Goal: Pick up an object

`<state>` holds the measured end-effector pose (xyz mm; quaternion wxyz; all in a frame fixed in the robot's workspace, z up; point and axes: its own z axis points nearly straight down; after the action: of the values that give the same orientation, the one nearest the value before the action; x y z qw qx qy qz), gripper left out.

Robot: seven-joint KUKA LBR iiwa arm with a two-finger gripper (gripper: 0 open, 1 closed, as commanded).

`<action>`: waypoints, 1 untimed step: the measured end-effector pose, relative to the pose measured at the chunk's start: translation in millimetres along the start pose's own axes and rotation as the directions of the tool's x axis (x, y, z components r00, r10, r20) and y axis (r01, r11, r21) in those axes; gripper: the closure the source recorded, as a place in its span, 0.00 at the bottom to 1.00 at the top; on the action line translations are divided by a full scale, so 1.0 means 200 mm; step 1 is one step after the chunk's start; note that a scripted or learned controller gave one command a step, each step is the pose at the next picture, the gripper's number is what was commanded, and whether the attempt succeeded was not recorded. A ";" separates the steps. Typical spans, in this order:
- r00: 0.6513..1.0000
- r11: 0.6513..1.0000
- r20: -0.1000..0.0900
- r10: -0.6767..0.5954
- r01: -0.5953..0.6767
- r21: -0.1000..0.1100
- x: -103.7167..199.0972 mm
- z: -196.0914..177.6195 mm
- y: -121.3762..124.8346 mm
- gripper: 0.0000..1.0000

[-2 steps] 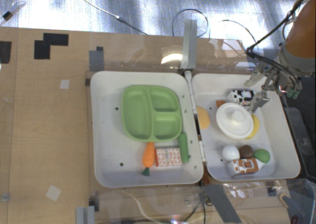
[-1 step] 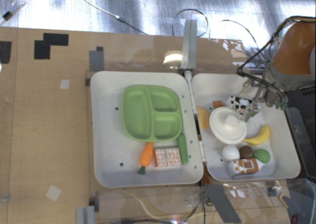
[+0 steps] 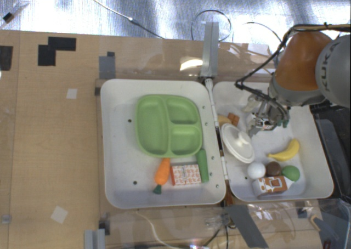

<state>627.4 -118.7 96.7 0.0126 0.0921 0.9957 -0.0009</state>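
Overhead view of two white bins. Gripper (image 3: 262, 124) hangs over the right bin (image 3: 323, 187), just right of a white plate (image 3: 237, 143); nothing seen betw. its tips. Yellow banana (image 3: 285, 152) lies below-right of it, apart. Green tray (image 3: 167, 124) sits in left bin.

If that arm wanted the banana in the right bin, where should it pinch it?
Probably across the middle of the banana, coming straight down from above. It lies flat on the right bin's floor, long and narrow, so the jaws would best close across its short width. There is bare floor on both long sides; the brown ball and green ball sit just below it, near its lower end.
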 end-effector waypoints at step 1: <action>0.993 0.993 -0.001 0.121 -0.121 0.004 -0.09 -0.48 -0.31 0.00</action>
<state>631.2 -183.4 192.2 0.0117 0.1524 0.9882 -0.0018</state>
